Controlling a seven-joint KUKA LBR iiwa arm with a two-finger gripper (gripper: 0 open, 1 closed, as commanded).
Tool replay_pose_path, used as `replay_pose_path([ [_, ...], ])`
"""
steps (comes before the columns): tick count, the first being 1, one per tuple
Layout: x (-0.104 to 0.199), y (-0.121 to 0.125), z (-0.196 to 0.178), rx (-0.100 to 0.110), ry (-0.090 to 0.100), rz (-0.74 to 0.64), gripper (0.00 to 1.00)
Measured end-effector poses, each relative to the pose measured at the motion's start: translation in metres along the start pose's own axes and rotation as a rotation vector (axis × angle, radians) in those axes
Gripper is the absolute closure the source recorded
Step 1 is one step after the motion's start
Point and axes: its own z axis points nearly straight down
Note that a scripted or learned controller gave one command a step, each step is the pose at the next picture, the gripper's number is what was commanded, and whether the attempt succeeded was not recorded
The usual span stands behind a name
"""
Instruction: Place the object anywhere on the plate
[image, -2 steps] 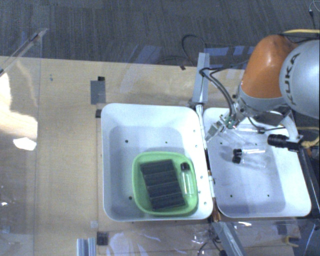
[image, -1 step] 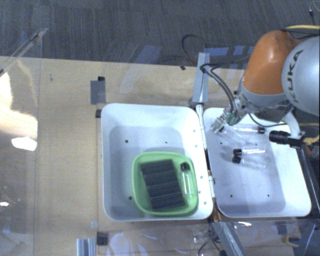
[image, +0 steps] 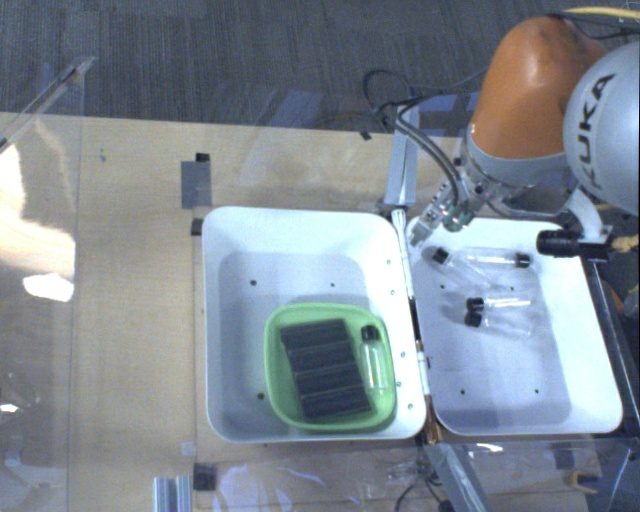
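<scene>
A KUKA arm's gripper (image: 437, 222), its grip impossible to judge, hovers at the right bin's (image: 590, 400) far-left corner above clear vials (image: 480, 259), the green plate (image: 275, 375) in the left bin awaiting a pick-and-carry.

Feed bright, even, light from overhead. My view soft all over, low resolution, fine detail smeared. Strong glare patch on worktop (image: 40, 250) at far left, washing wood grain to white. Fainter streaky reflections across worktop top and near bottom edge, as off clear sheet. White bins (image: 225, 330) near blown out, walls barely separable from floors; soft grey shadow inside left bin along its walls. Green plate (image: 275, 350) casts thin shadow. Arm (image: 530, 90) shows mild sheen on orange shell. No obvious edge distortion.
</scene>
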Motion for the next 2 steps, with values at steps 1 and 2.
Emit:
replay_pose_path([
  [1, -0.018, 0.053, -0.055, -0.001, -0.001, -0.237, 1.00],
  [2, 0.041, 0.059, 0.034, -0.001, 0.004, -0.623, 1.00],
])
